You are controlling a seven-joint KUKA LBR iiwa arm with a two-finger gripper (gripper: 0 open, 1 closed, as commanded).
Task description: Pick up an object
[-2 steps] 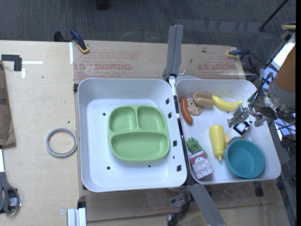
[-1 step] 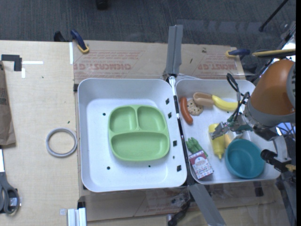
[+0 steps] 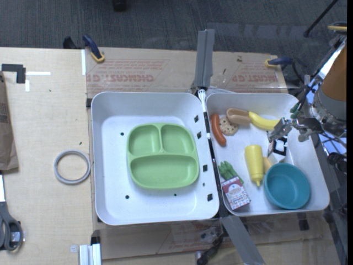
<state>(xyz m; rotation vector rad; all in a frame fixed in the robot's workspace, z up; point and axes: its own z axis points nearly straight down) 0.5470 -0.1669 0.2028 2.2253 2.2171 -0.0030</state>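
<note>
One gripper [image 3: 279, 132], fingers spread and holding nothing, is being held above the right bin [image 3: 317, 164]; beneath it one curved yellow banana [image 3: 262, 121], one round blue bowl [image 3: 287, 185]; one three-part green plate [image 3: 163, 155] lying left.

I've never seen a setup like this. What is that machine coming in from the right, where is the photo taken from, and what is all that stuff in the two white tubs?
The photo comes from one fixed camera above the bench, looking down at a slant. The machine at the right is a robot arm; its gripper, the two-fingered part that grasps, hangs over the right bin. Nothing can be seen between its fingers.

The left bin holds a green divided plate. The right bin holds toy foods and dishes: a yellow banana, a red sausage, a cookie, a yellow bottle, a blue bowl, some green vegetable and a small red-labelled packet.

Outside the bins, a roll of tape lies on the bench.
</note>
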